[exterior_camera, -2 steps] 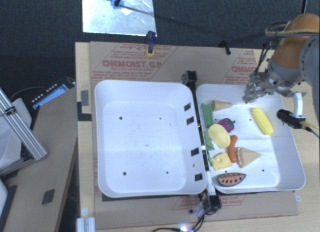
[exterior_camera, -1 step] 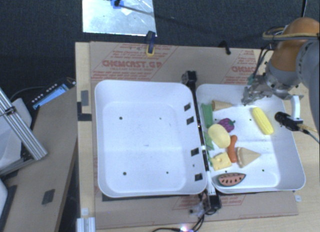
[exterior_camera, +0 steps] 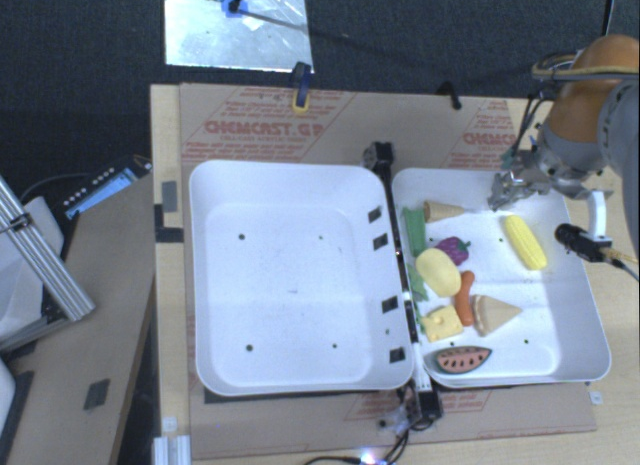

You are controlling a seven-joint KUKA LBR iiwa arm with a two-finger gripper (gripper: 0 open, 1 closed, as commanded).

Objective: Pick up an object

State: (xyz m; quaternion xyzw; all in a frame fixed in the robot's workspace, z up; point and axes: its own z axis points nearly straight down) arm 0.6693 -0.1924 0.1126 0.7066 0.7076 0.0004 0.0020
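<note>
The yellow plastic corn cob is the likeliest pick, lying near the right edge of the right white bin, toward its far side, apart from the other toys. The gripper hangs over the far right corner of that bin, just beyond the cob and a little to its left; nothing is seen between it and the bin floor, and whether it is released or clenched cannot be told from this slant.

The step in hand looks like the approach: the grey arm with its orange band is positioned above the bin, and no object is lifted. The next move would call for shifting toward the near side until centred over the cob, then descending.

Close to the gripper on the other side lies a pale cone-shaped toy at the far edge. Further off, along the bin's left edge, cluster a green pod, a purple bunch-shaped piece, a yellow rounded fruit, an orange carrot, a tan wedge, a yellow block and a watermelon slice. The left white bin sits alongside.
</note>
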